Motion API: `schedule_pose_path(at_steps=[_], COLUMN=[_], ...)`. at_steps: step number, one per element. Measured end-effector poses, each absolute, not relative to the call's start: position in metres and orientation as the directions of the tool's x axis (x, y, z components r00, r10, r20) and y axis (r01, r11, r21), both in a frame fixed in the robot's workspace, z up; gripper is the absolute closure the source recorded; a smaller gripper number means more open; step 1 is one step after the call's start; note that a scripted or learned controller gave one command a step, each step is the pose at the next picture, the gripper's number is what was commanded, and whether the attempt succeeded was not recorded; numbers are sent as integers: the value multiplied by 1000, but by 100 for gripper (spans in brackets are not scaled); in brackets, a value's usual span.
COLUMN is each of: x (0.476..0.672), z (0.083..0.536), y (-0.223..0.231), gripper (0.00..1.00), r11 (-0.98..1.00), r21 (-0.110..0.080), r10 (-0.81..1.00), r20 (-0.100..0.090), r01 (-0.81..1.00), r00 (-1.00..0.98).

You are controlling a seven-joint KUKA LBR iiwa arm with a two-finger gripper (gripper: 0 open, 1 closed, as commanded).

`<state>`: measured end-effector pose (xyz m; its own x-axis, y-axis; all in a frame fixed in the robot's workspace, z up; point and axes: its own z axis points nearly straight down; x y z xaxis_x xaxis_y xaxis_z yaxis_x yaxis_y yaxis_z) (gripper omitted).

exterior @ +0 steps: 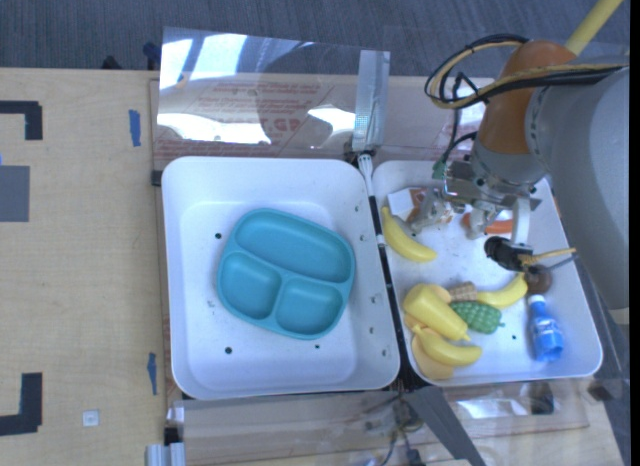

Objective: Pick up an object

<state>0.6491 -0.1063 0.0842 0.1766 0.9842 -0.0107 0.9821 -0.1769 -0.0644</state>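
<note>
Fingers hidden under my wrist, state I cannot tell, gripper [468,204] low at right bin's [585,354] far edge, banana [404,239] beside it.

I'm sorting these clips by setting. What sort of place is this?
Most likely a robotics lab bench for grasping trials: two shallow white bins, toy food like a plastic banana beside a blue divided plate, and a grey arm's gripper reaching in.

White bins I count: two, left bin [190,254] and right bin [575,339].
Blue divided plate [286,272]: one, at my left bin's centre.
Bananas I see: three, at [405,239], [503,294], [447,351].
Blue bottle [544,329]: one, right bin's 4 o'clock.
Green spiky piece [476,316]: one.
</note>
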Motion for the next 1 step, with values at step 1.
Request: schedule_pose_path(at_steps=[1], x=[651], z=[94], y=[-98], gripper=[100], r11=[-170], r21=[-63], r10=[985], r20=[0], r01=[983], r00=[171])
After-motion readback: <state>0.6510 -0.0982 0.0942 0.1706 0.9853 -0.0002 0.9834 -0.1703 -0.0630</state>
